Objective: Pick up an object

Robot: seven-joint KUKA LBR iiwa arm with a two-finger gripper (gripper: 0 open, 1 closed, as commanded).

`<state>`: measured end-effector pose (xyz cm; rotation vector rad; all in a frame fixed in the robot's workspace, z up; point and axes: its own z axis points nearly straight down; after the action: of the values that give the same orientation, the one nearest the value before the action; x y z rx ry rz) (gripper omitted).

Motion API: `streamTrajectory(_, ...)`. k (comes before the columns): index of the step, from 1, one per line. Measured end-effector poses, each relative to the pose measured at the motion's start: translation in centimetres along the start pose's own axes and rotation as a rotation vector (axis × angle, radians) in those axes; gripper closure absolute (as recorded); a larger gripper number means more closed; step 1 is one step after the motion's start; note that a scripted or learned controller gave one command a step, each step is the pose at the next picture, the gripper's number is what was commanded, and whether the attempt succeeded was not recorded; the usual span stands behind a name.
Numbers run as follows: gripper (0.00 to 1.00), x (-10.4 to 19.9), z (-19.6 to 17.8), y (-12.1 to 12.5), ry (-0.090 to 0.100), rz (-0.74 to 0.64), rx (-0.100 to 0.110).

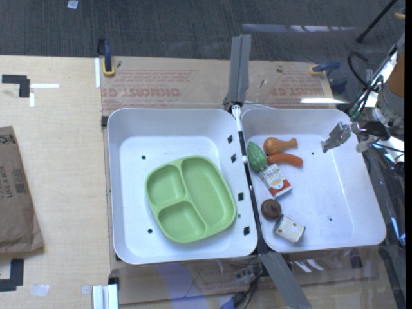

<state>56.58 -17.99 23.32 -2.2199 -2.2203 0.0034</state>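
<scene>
Camera view: tool (348, 138) hangs over the right bin's (360, 217) far right corner, fingers spread, pinching nothing; carrot (285, 160) and toys lie along its left side.

Single fixed camera above pale wooden bench (58, 192), looking down at slant, moderately far. Two shallow white plastic bins (119, 192) side by side fill centre of frame; dark carpeted floor (161, 11) across top; grey arm (393, 89) enters from right edge.
</scene>
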Motion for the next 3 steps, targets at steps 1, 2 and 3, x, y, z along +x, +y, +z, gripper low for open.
streamTrajectory(1, 0.00, 3.6, 9.5, 3.3, 0.000, -0.113, 0.000)
streamTrajectory(2, 0.00, 7.2, 12.2, 6.2, -0.001, -0.069, -0.002)
streamTrajectory(3, 0.00, 8.1, 2.8, 5.9, -0.001, 0.036, -0.002)
